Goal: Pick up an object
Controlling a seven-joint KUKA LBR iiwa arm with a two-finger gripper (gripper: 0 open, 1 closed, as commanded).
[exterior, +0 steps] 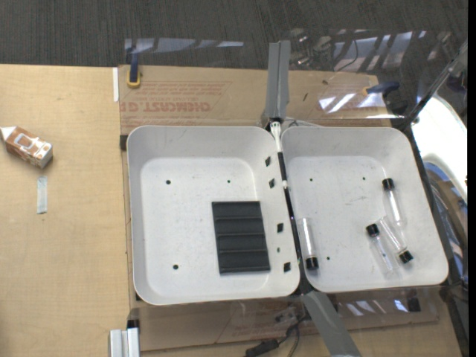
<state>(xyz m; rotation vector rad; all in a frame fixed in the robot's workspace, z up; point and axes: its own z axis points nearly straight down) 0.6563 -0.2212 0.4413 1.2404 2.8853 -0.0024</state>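
In the camera view, the left bin held a black ribbed block lying flat near its middle. The right bin held three clear tubes with black caps, one of them against the left wall. The block looked stiff and light, best pinched across its narrow width; the tubes seemed slippery, prone to roll, perhaps fragile. The tool's state could not be told.
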